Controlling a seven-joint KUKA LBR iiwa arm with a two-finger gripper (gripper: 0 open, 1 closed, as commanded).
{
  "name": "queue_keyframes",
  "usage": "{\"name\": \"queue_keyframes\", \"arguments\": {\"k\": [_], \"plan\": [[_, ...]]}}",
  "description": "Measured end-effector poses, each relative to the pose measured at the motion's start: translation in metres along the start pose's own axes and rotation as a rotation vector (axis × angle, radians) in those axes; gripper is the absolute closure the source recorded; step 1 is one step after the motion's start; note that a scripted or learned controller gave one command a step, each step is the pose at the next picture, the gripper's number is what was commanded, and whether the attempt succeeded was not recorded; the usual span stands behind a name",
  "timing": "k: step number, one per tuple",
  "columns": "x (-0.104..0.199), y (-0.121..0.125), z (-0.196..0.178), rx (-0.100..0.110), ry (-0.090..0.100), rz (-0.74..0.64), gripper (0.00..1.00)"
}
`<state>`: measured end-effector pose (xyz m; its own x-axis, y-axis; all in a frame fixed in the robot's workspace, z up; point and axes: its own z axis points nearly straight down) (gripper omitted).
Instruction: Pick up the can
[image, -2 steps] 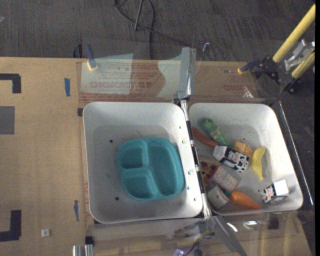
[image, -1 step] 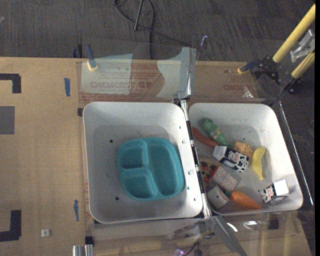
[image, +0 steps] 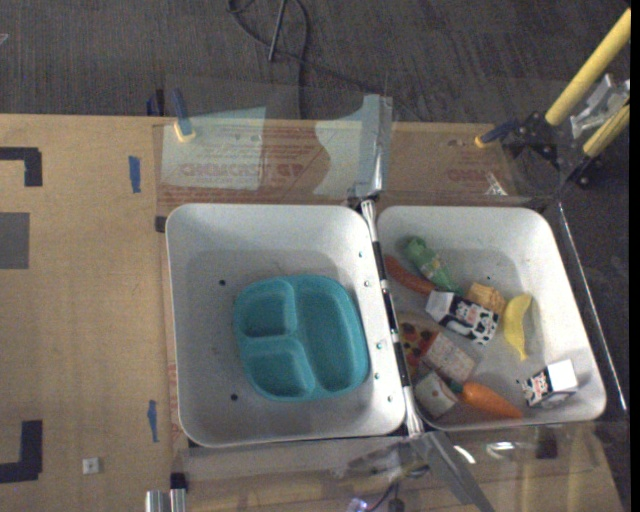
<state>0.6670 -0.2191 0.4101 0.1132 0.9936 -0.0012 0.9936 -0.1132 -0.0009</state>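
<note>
Overhead, tan bench (image: 80, 330), two white bins (image: 200, 400), dark floor (image: 120, 50)

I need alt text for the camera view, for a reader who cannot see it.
Two white bins sit side by side: the left bin holds a teal divided plate; the right bin holds toy food, including a carrot, a banana and a small can.
</note>
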Motion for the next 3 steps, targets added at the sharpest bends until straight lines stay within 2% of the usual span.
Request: {"name": "queue_keyframes", "arguments": {"k": [1, 2, 3], "plan": [[0.0, 0.0, 0.011, 0.0, 0.0, 0.032, 0.0], [0.003, -0.003, 0.005, -0.003, 0.0, 0.089, 0.0], [0.003, -0.001, 0.025, 0.001, 0.001, 0.128, 0.0]]}}
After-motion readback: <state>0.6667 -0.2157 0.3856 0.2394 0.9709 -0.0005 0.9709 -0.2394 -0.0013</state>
